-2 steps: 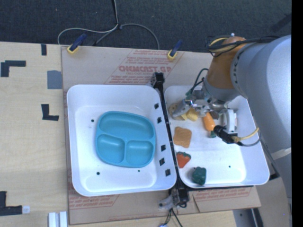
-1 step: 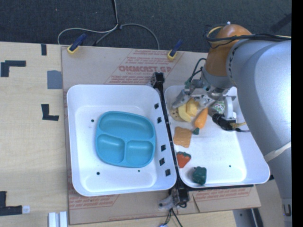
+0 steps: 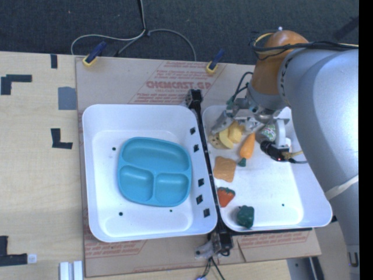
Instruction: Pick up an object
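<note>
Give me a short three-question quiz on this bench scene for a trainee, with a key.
1. True or false: the blue divided plate lies in the right bin.
2. Which toy lies nearest the right bin's near edge? A) carrot B) green vegetable C) yellow piece
3. Fill in: the gripper hangs over the ____ bin.

Key: 1 false, it lies in the left bin; 2 B; 3 right.

Gripper point(image 3: 233, 121) low over yellow toy point(image 3: 232, 134) in right bin point(image 3: 291, 212).
</note>
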`<state>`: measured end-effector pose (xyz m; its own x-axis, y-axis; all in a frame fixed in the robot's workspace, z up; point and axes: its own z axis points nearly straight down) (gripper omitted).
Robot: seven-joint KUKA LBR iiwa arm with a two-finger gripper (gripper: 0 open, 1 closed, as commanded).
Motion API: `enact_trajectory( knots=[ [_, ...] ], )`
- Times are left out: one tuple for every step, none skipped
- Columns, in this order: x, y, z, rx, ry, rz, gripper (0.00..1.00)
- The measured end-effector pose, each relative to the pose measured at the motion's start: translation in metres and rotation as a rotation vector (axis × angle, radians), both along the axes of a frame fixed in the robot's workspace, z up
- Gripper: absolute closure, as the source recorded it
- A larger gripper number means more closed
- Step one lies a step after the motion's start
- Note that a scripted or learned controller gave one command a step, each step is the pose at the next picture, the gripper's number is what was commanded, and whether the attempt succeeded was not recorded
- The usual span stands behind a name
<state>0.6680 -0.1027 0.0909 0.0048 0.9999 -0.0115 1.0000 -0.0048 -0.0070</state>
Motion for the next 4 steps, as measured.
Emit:
enact_trajectory(
  knots=[
    [0.0, -0.001, 0.0, 0.003, 0.0, 0.001, 0.0],
    [0.0, 0.001, 0.0, 0.001, -0.001, 0.001, 0.0],
    [0.0, 0.005, -0.006, 0.006, -0.005, 0.005, 0.0],
    [-0.028, 0.008, -0.005, 0.01, -0.009, 0.005, 0.0]
  ],
)
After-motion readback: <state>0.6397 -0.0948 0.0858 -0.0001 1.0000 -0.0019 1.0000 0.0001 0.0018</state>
